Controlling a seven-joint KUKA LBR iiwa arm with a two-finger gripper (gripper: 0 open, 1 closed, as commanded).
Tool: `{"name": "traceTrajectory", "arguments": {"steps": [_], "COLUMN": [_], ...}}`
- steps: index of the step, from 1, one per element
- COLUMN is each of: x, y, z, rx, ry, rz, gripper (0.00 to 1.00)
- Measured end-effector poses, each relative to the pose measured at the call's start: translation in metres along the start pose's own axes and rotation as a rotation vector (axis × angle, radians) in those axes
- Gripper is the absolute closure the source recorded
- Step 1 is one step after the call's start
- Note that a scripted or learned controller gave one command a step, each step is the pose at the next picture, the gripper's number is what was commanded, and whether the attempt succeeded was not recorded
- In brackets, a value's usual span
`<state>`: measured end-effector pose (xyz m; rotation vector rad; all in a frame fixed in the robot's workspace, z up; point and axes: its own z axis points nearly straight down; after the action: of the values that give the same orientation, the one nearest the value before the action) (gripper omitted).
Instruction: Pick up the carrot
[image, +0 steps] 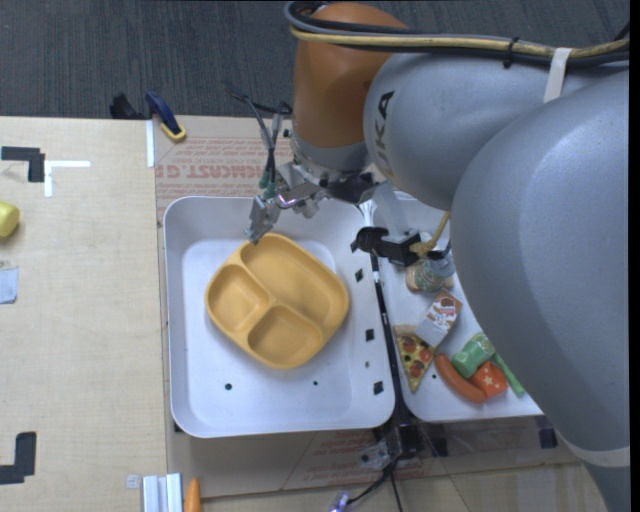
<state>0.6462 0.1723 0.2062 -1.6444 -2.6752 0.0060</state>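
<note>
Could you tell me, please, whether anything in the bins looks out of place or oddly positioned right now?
Yes. The claw hangs over the left bin, at the far edge of the yellow tray, while the carrot lies in the right bin among the other toy foods. The tray also sits turned at an angle to the bin's walls.

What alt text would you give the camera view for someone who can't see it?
The gripper hovers over the left bin, at the far rim of a yellow divided plate. The carrot lies in the right bin among toy foods, under the grey arm.
</note>
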Motion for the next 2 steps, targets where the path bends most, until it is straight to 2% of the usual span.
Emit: {"name": "traceTrajectory", "arguments": {"steps": [1,2], "x": [0.010,0.071], "y": [-0.043,-0.072], "z": [0.114,0.113], "rx": [-0.004,-0.007], "ry": [-0.001,-0.002], "rz": [-0.109,0.056], "gripper": [0.00,0.00]}}
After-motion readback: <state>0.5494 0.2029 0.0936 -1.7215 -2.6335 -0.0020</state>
